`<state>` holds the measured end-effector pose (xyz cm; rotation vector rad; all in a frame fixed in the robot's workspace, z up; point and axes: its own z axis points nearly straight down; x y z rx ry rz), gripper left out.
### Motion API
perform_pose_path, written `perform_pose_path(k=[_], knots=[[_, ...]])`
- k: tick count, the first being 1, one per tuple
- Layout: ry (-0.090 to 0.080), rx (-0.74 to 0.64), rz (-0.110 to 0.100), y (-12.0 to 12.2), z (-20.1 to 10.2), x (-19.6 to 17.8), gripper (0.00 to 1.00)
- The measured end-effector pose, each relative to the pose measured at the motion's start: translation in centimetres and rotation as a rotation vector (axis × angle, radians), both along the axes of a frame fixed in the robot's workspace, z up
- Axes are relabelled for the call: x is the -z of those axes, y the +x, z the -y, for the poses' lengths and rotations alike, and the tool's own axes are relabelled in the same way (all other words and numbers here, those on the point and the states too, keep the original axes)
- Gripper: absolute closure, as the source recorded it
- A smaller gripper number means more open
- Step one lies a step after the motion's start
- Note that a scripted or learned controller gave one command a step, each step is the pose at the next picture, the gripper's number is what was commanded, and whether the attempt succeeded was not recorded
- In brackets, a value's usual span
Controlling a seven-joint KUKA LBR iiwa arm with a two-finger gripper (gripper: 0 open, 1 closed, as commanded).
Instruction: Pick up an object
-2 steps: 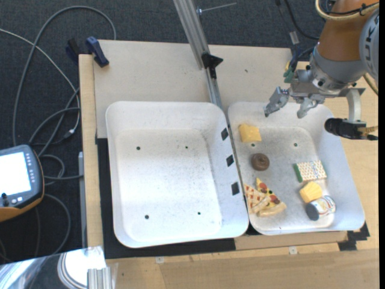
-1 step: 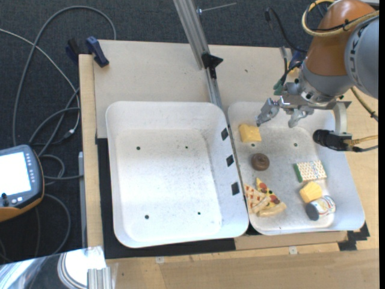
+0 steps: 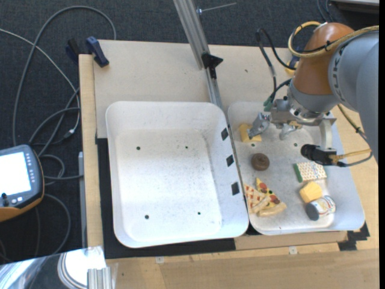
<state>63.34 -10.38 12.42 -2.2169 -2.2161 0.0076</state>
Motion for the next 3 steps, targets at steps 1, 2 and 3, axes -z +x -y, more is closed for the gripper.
perform_pose_path(k=[1, 2, 3], knots=[[0.0, -0.001, 0.009, 0.2, -0.1, -1.6, 1.0], [-0.003, 0.0, 0.015, 0.2, 0.6, -6.3, 1.0], [-0.003, -0.002, 0.016, 0.4, 0.6, -11.4, 1.0]])
